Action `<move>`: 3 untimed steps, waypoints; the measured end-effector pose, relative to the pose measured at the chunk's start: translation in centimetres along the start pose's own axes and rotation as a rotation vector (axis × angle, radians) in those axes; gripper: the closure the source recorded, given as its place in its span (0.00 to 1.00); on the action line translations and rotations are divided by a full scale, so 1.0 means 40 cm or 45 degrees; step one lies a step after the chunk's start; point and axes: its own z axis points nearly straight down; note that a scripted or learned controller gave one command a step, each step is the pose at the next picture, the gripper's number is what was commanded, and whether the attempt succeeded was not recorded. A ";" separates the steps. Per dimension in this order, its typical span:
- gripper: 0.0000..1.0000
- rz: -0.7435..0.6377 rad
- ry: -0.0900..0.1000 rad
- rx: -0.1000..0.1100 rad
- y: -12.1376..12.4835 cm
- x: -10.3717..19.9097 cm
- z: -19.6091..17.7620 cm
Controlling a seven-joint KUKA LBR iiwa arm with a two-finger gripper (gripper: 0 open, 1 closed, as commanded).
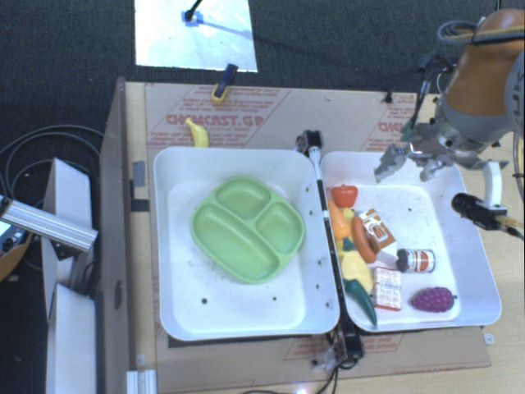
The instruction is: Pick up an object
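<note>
- Grey arm with an orange band comes in from 3 o'clock, and its gripper (408,162) hangs over the top edge of the right bin (472,228), at about 1 o'clock in the view.
- Its two fingers are spread wide, with nothing between them.
- Toys to pick from sit in the right bin, most of them along its left wall.
- A red tomato (345,195) sits at the top of the pile, at about 7 o'clock from the gripper and not far off.
- Below it are a box (378,229), a sausage (362,238), a can (418,261) and a carton (387,289).
- Purple grapes (432,300) lie alone at 5 o'clock in that bin, apart from the rest.
- In the left bin (176,236) there is a green plate (247,229).
- A banana (197,133) lies on the bench outside, at 11 o'clock from the left bin.
- I think the task is at its start: the arm is getting ready to reach, and no toy is picked up yet.
- Next, I think the gripper should go down over one toy, with a finger on each side, then close and lift.
- The grapes or the can look easiest, since they have room around them.
</note>
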 end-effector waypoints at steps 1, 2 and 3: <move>0.00 -0.003 -0.004 -0.028 -0.067 -0.053 0.326; 0.00 0.002 -0.003 -0.010 -0.162 -0.005 0.382; 1.00 0.003 -0.002 -0.008 -0.161 -0.008 0.357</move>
